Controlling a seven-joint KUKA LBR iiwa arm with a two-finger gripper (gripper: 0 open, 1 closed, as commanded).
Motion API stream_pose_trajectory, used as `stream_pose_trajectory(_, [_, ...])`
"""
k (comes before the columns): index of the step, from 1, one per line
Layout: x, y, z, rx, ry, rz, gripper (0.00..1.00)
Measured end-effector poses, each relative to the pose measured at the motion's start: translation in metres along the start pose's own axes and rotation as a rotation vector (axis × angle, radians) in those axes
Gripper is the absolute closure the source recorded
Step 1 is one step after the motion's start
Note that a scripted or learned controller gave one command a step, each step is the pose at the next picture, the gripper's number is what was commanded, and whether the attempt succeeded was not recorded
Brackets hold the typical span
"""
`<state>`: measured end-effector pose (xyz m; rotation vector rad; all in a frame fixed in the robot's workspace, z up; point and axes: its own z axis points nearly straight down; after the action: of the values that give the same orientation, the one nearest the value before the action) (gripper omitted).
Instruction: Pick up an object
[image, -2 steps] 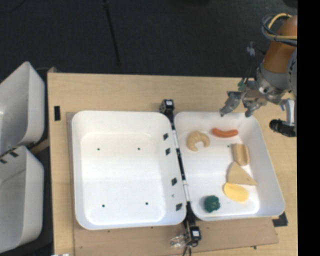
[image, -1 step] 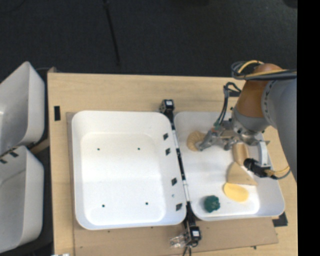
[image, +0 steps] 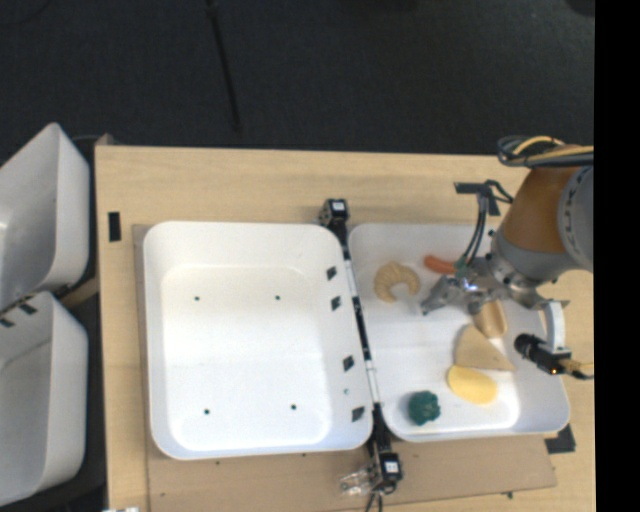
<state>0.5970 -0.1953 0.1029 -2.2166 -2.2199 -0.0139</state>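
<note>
Pale wood makes up the surface, which carries two shallow white bins side by side. All the loose items lie in the right bin: a tan curled croissant-like piece near its upper left, an orange-red carrot-like piece just right of that, a tan wedge in the middle right, a yellow rounded piece touching the wedge's lower edge, and a dark green lump near the bin's lower left corner. Over the middle of this bin hangs the tool, between the croissant-like piece and a small tan object that sits just below the wrist; whether its fingers are spread or closed cannot be made out, and nothing is visibly held between them. Behind it the arm, with its orange band, comes in from the right. To the left lies the left bin, its white floor bare but for small dark dots. Black clips mark the seam between the bins.
</note>
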Motion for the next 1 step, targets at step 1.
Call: stream_pose_trajectory(1, [-0.0081, -0.0228, 0.0001, 0.0, 0.014, -0.009, 0.0])
